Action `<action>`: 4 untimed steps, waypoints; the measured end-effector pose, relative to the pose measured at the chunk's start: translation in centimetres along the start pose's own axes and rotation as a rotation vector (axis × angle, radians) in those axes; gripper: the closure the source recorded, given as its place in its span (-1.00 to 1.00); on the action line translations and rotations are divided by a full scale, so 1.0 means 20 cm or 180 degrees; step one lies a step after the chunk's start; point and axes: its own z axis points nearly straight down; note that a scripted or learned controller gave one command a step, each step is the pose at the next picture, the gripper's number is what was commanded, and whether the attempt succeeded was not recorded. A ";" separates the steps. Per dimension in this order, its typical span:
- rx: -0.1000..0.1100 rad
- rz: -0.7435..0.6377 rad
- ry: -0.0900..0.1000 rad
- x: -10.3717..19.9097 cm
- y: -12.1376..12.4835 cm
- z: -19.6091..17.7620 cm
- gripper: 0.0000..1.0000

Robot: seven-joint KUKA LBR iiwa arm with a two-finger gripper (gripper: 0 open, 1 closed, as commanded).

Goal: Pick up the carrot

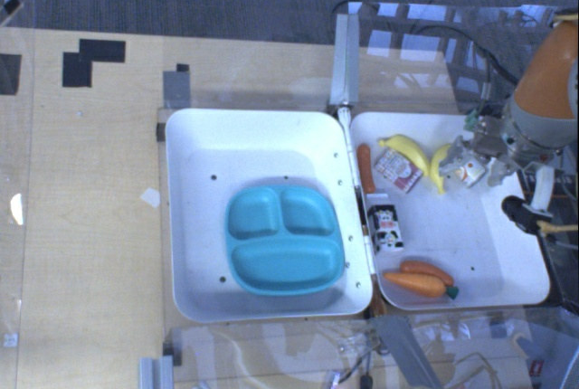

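Note:
The carrot (415,284) is orange with a small green stub at its right end. It lies flat near the front edge of the right bin (507,265). A second orange, carrot-like piece (428,270) rests just behind it, touching it. My gripper (470,167) hangs at the bin's back right, under the orange-banded wrist (548,80). It sits right next to a yellow banana (440,168), well behind and to the right of the carrot. Nothing can be seen held in it.
The right bin also holds a second banana (403,147), a small red-and-white packet (397,170), a reddish sausage (364,167) along the left wall and a black-and-white carton (386,227). A blue divided plate (285,238) lies in the left bin (194,197).

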 end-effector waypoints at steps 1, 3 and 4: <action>-0.0004 -0.0112 -0.0001 -0.17 -0.17 -0.04 -1.00; -0.0004 0.0183 -0.0001 -0.08 -0.07 0.15 -1.00; 0.0009 0.0954 0.0001 0.11 -0.29 0.24 -1.00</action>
